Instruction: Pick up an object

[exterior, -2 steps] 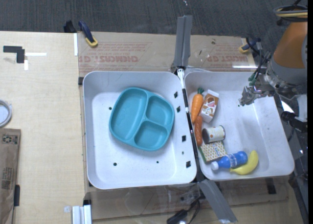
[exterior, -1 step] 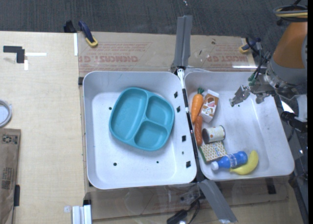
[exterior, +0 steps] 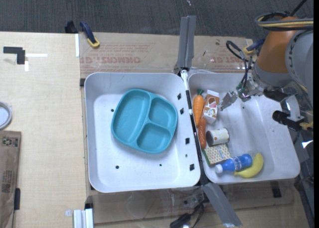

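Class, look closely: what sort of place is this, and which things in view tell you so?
Probably a robotics lab bench set up for picking trials: a robot arm reaches over two white bins, one holding a blue divided plate, the other toy food such as a banana.

blue plate (exterior: 144, 121) in left bin (exterior: 94, 137); claw (exterior: 230, 98) above right bin (exterior: 279, 172), near carrot (exterior: 198, 107).

One fixed camera looks down at a slant on both white bins (exterior: 92, 122), arm (exterior: 286, 48) entering from the right.
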Action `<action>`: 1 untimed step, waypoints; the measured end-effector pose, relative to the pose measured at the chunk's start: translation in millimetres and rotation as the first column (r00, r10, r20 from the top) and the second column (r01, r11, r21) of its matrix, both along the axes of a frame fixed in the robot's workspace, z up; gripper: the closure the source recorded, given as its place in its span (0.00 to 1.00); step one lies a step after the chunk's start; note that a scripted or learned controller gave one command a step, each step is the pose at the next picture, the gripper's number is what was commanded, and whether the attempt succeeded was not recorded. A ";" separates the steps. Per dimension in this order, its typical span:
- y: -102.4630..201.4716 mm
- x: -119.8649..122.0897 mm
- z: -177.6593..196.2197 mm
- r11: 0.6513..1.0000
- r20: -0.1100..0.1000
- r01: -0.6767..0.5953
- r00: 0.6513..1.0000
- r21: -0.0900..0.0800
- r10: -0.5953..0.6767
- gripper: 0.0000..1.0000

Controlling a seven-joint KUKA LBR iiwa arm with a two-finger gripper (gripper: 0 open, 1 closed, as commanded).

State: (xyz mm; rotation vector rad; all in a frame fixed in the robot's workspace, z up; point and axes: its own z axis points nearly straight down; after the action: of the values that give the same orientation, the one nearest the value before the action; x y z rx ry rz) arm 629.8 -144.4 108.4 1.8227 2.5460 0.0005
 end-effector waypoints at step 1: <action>19.5 33.0 -3.8 0.999 0.014 0.045 0.999 -0.018 -0.045 0.00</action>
State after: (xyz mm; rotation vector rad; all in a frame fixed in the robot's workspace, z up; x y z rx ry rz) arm 662.9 -124.9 104.7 1.8667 2.4874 -0.0104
